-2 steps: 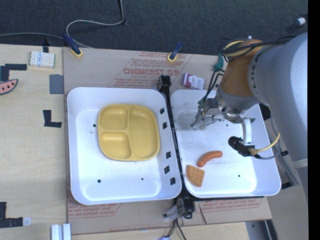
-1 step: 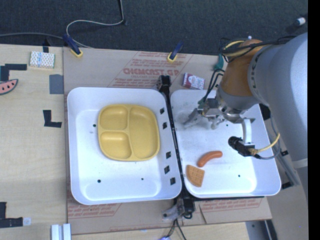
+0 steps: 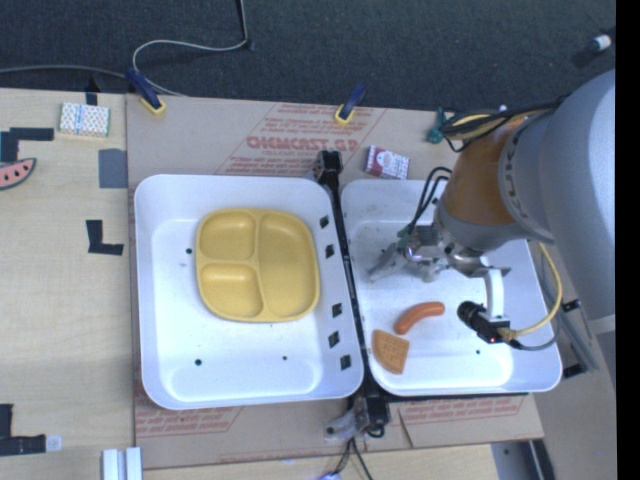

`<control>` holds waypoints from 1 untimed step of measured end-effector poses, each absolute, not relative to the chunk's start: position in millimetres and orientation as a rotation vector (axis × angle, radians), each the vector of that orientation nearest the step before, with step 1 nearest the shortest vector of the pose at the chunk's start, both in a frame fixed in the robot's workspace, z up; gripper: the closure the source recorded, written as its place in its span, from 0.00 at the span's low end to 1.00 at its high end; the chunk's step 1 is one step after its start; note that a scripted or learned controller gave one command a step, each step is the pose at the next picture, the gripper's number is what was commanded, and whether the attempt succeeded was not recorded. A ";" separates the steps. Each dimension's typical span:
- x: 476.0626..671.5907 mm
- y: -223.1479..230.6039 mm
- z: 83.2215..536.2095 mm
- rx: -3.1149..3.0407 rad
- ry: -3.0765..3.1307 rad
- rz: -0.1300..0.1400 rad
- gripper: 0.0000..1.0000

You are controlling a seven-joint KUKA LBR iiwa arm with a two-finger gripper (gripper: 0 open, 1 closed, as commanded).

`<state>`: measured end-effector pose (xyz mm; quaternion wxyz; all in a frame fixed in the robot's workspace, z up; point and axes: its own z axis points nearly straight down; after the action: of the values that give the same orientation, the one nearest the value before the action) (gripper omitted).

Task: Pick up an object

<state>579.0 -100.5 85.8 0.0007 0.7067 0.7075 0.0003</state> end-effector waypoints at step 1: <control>588.4 -95.5 85.6 2.220 2.221 -0.001 0.00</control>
<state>588.4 -95.5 85.6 0.0008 0.7070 0.7072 -0.0003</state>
